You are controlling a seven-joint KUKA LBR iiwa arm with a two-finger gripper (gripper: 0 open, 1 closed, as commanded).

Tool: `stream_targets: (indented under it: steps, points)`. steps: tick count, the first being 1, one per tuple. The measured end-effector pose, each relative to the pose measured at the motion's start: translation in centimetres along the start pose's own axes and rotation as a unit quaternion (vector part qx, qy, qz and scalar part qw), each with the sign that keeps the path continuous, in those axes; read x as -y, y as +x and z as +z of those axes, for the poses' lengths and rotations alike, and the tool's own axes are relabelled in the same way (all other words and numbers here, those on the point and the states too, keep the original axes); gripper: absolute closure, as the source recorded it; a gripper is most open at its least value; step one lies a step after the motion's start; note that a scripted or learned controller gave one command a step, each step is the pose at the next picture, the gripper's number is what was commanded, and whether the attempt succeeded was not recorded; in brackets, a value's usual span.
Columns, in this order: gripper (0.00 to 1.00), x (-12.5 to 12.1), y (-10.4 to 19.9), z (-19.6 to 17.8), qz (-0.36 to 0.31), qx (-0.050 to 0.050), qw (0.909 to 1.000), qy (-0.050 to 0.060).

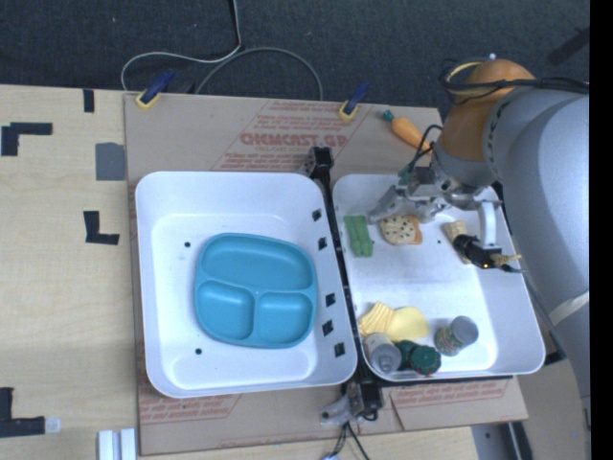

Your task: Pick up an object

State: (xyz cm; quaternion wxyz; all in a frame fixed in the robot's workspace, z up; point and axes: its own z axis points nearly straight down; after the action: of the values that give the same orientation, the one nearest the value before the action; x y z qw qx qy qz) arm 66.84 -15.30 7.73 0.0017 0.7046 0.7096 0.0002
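Observation:
My gripper (410, 205) hangs low over the back of the right bin (479, 300). A tan cookie-like piece with dark spots (399, 230) lies just below and in front of it, close to it or touching it. A green flat block (359, 236) lies to the left of the cookie, by the bin's left wall. At the front of that bin sit a yellow soft thing (395, 321), a grey can (457, 334), a dark green object (420, 356) and a small grey cylinder (383, 354).
The left bin (163, 218) holds a blue divided plate (255, 289). An orange carrot-shaped thing (407, 129) lies on the board behind the right bin. The grey arm (546, 180) covers that bin's right side.

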Motion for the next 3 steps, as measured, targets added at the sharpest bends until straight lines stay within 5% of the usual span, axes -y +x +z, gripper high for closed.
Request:
stream_targets:
  steps: [1, 2, 3]
  points:
    - [1.00, 0.0, -0.4, -2.1, 0.002, 0.002, 1.0000, -0.002]
    - [0.00, 0.0, -0.4, -2.0, 0.002, 0.002, 1.0000, -0.002]
    - [0.00, 1.7, 1.5, -0.9, 0.003, 0.002, 1.0000, -0.001]
